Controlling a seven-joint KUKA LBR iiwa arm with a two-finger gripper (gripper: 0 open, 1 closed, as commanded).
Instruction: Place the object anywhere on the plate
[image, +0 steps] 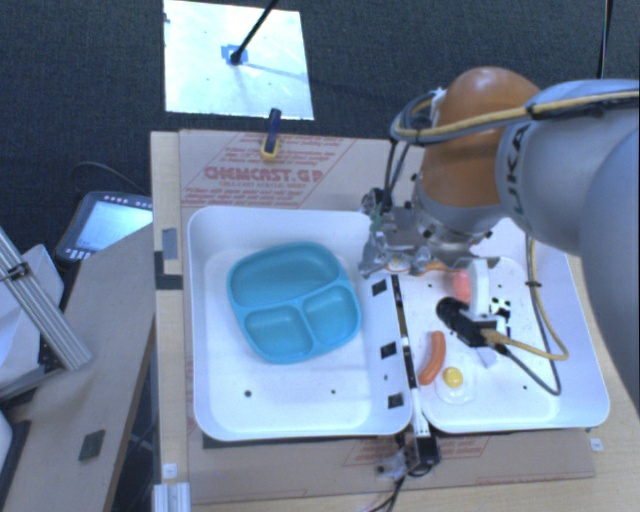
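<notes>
The fingers of the gripper are lost in a cluster of bright metal, so I cannot tell whether they are spread or closed, or whether anything sits between them. The gripper hangs at the centre of the frame, over the upper end of the twin rims where the left bin meets the right bin. The blue plate, with three compartments, lies in the left bin at centre left, with nothing on it. The loose things are all in the right bin. A pink-orange piece lies just right of the gripper, and an orange sausage and a small fried egg lie lower, near the rims. I judge the pick to be unsettled and the pink-orange piece, being nearest, the likely object. Next the arm needs a sure hold on it, then a lift high enough to clear both rims before crossing left. The plate's near edge lies close beside the rims, so the crossing is short. Bare white floor lies below and to the left of the plate, and any compartment will serve for the drop.
</notes>
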